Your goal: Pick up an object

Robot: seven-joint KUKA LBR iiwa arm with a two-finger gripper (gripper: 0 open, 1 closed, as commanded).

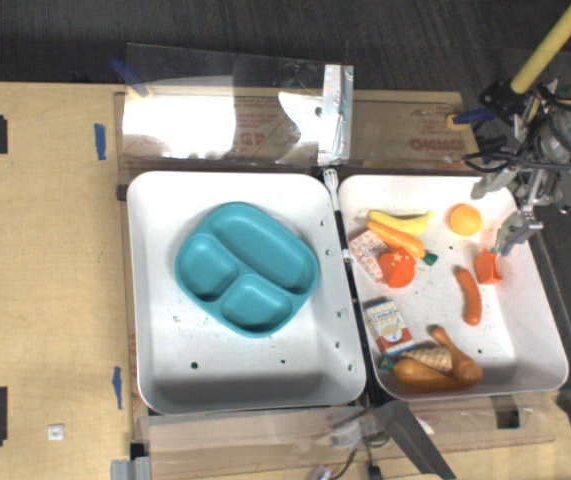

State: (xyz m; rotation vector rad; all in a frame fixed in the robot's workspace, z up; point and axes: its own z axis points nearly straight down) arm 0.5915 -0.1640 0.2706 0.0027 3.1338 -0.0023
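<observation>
Hand (514, 230) (grip state unclear) above small red block (485, 266), right bin (550, 338).

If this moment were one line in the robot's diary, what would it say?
hand: over right bin, far right | nearest: small orange-red piece | teal tray: left bin

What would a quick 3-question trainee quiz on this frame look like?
1. True or false: the teal tray lies in the left bin.
2. Which bin holds the orange? A left, B right.
3. Fill in: the gripper hovers at the right bin's ____ edge (left/right).

Key: 1 true; 2 B; 3 right.
</observation>
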